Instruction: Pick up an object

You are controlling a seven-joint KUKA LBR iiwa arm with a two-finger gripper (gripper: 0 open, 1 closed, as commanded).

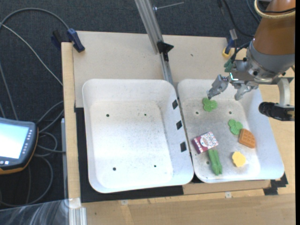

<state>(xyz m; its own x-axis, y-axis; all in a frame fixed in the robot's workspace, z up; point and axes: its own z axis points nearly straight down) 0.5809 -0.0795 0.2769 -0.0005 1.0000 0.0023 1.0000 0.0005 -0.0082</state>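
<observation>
Objects: 6 in right bin (267, 149). Broccoli (209, 105) near far edge; green piece (235, 125), waffle (247, 138) and yellow piece (239, 159) toward right edge; carton (205, 142) and green stick (214, 161) toward near-left corner. Gripper (229, 90) above far edge, fingers spread, nothing between them; left finger (216, 86) just above broccoli.

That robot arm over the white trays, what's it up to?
It is trying to pick something up. The gripper hangs over the far end of the right bin with its fingers spread and nothing between them. One fingertip sits just above a small green piece. Further along the same bin lie another green piece, a waffle-like orange piece, a yellow piece, a pink and white box and a long green piece. Nothing has been lifted yet.
</observation>
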